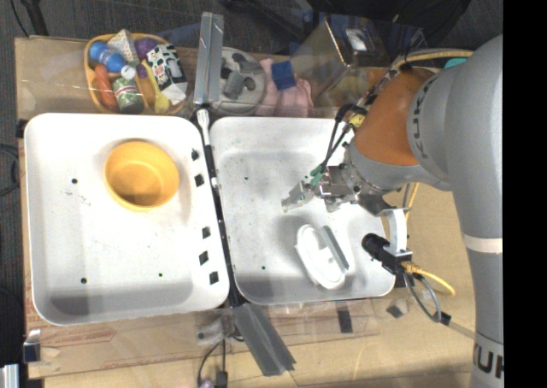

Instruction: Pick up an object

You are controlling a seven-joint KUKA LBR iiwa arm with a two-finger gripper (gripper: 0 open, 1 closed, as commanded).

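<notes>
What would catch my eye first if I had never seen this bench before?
Probably the round yellow bowl, bright against the left white bin. Next comes the big grey arm with the orange band, reaching in from the right over the right white bin, where a white oval object lies near the front. Behind the bins, a yellow basket of colourful small items stands at the back left.

White oval object (322, 255) (grey bar across top) flat in right bin (256, 275), near front wall.
</notes>
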